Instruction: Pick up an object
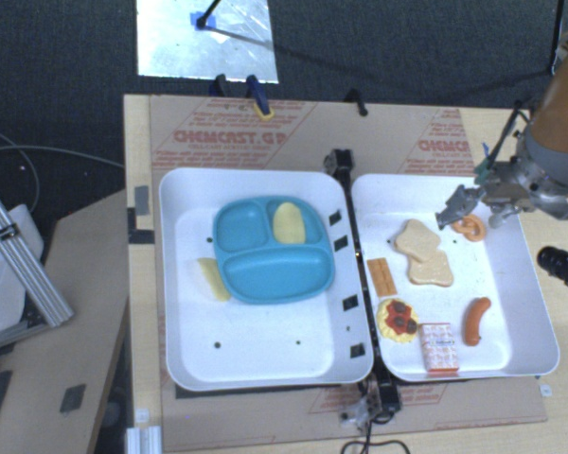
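Observation:
The right bin (540, 339) holds several toy foods: an orange pretzel ring (471, 229), two tan bread slices (417, 239) (431, 270), an orange wafer (381, 276), a small pizza (399, 319), a brown sausage (476, 320) and a red-and-white packet (439, 345). My gripper (475, 213) hangs over the far part of this bin, just above the pretzel ring. It is open, its dark fingers spread to either side of the ring, and I see nothing gripped between them.
The left bin (185, 348) carries a blue divided plate (265, 272) with a pale yellow piece (288, 222) in one compartment. A yellow slice (212, 278) lies beside the plate. A black divider (355, 272) runs between the bins.

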Motion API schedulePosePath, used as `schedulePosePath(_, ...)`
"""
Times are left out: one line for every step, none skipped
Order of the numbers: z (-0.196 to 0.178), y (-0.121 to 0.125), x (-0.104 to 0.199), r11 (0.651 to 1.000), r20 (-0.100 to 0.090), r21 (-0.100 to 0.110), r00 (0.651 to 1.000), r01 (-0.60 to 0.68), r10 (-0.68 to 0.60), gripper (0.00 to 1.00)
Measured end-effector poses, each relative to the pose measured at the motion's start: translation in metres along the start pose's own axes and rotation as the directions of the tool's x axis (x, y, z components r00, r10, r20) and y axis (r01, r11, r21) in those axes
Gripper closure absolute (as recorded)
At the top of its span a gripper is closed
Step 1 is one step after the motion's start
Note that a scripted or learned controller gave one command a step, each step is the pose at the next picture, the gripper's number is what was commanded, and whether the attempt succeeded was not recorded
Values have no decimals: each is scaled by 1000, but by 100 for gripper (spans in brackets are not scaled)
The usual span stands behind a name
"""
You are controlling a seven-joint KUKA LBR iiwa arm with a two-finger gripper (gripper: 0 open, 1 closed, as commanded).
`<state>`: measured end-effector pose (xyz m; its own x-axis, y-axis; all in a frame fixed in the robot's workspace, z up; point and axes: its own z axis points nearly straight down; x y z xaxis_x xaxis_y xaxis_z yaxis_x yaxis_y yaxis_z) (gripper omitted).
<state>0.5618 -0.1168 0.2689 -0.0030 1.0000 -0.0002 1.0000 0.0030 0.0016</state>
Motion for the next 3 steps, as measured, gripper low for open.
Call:
schedulePosePath(-23, -24, 111, 1000, -3, -1, 1000, 9, -9, 0)
schedulePosePath(-33, -22, 106, 1000, -1, -3, 1000, 3, -3, 100)
schedulePosePath(-36, -64, 138, 1000, -2, 2, 1000, 4, -4, 100)
